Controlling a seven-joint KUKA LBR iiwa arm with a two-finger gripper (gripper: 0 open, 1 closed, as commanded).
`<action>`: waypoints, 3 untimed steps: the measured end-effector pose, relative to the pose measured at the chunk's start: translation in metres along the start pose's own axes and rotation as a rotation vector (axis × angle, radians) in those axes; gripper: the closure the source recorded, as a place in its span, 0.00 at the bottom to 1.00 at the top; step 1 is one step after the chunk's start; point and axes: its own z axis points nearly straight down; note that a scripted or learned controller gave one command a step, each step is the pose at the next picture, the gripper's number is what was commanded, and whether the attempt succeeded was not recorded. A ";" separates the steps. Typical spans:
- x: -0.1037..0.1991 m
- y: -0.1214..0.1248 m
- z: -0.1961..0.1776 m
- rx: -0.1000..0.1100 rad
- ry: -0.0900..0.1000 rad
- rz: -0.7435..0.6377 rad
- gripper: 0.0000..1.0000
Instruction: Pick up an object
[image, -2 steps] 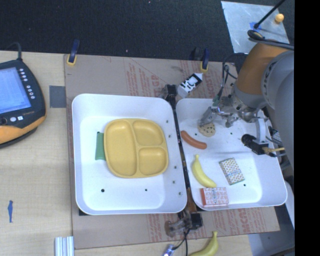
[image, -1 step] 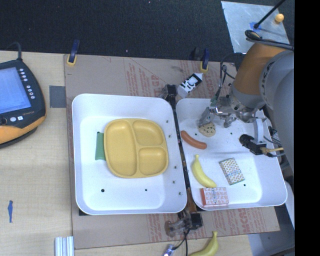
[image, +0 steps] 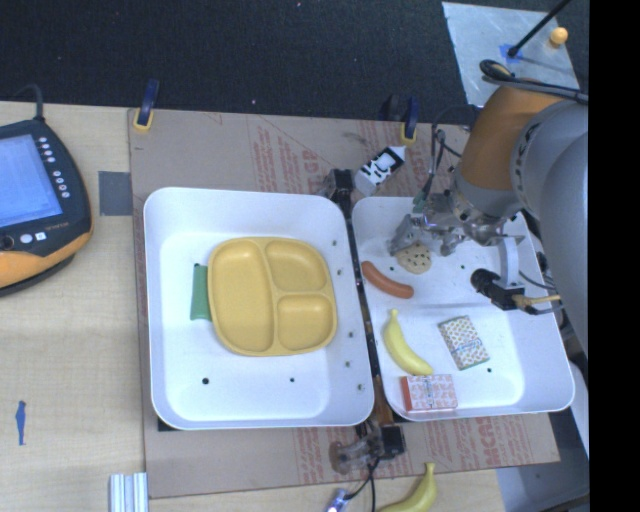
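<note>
Camera view: we see the gripper (image: 412, 238) low in the right bin's (image: 520, 395) far left corner, just above a cookie (image: 413, 261); we cannot tell how its fingers stand. A sausage (image: 387, 280) and banana (image: 404, 345) lie nearer.

Arm (image: 545, 160) enters from the right side, grey casing bulking large at the frame edge. Orange band sits above the wrist, upper right. Wrist angled down and leftward. End effector (image: 415, 235) low, at the far-left tip of the arm, pointing down. Metal hardware and thin cables cluster around the wrist.
</note>
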 end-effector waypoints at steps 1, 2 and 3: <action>-0.001 0.001 -0.013 -0.002 -0.001 -0.001 1.00; -0.001 0.001 -0.012 -0.002 -0.001 -0.002 0.00; -0.020 0.001 -0.001 -0.005 -0.001 0.002 0.00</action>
